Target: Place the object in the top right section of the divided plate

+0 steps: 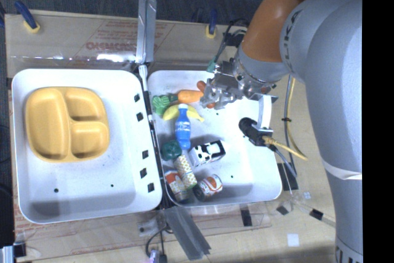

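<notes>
Looking down at a slant from the camera view, the grey arm with its orange band is reaching in from the right and hanging its metal claw (pixel 217 94) over the upper part of the right white plastic bin (pixel 261 185), just beside an orange carrot-shaped toy (pixel 189 96); whether the claw is open, closed or gripping anything I cannot tell, since the wrist is covering it from above. The yellow divided plastic plate (pixel 66 122) is lying in the left white bin (pixel 86 200), well apart from the claw, with its top right section bare, so I am judging the task as barely begun and the object to be carried as one of the toys crowding the right bin. Those toys are the main risk: the carrot is touching a green leafy piece (pixel 161 104) and a yellow banana-shaped toy (pixel 178 113), and a blue bottle (pixel 183 130) is lying just below, so a descent here could be nudging neighbours, pinching two things at once, or closing on nothing. A smooth, tapered toy may also be slipping out during the carry across the raised bin walls, and a slightly short release could be dropping it into the wrong section.
</notes>
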You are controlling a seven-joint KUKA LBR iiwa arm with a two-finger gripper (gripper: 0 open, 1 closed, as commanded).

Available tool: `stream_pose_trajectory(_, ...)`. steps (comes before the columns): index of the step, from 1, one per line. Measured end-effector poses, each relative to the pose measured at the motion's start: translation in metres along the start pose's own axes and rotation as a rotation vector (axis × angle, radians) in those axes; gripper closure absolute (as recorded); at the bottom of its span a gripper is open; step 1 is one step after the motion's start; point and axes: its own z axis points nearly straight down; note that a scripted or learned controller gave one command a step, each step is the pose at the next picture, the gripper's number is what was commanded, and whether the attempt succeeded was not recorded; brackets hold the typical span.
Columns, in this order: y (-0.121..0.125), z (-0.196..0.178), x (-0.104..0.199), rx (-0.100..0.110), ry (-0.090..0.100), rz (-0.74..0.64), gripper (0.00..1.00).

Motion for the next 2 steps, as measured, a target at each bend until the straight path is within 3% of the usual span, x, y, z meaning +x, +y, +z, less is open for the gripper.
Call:
stream_pose_trajectory(1,0.022,0.007,-0.021,-0.004,-0.001,0.069,1.00)
stream_pose_trajectory(2,0.045,-0.066,-0.091,-0.005,0.000,0.084,1.00)
